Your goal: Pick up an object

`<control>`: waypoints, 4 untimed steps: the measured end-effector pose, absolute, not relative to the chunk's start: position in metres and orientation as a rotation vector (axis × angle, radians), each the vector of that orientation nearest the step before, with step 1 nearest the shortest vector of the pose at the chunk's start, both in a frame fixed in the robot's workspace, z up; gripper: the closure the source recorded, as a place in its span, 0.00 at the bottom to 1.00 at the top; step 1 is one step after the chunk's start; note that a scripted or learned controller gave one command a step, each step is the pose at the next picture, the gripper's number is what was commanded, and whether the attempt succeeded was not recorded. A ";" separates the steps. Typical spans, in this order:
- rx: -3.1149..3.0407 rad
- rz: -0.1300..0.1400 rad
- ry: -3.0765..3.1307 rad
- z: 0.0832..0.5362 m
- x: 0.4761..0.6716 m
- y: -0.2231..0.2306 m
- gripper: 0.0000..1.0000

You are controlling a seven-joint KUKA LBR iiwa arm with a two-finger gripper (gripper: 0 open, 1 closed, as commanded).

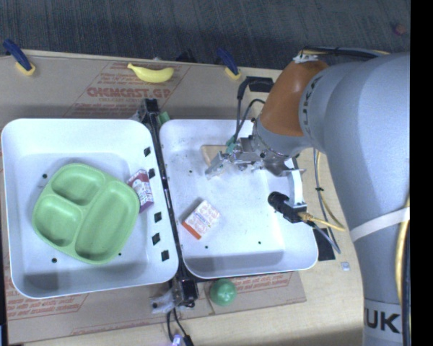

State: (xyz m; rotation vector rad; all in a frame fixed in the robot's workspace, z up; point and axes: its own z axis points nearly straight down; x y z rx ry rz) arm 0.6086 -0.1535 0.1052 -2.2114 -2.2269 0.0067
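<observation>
Gripper over the right bin, its fingers slightly spread with nothing between them, tips beside a tan flat piece. Orange-and-white packet lies nearer the front. Green divided plate occupies the left bin

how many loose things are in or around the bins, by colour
green: 2, divided plate in the left bin, ball on the bench
yellow: 1, banana on the bench
dark red: 1, packet in the left bin
orange and white: 1, packet in the right bin
total: 5
</observation>
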 end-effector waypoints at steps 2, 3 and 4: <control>-2.218 0.001 -2.226 0.224 0.606 -0.167 1.00; -2.217 0.002 -2.225 0.224 0.606 -0.167 0.00; -2.212 0.005 -2.226 0.165 0.541 -0.173 0.00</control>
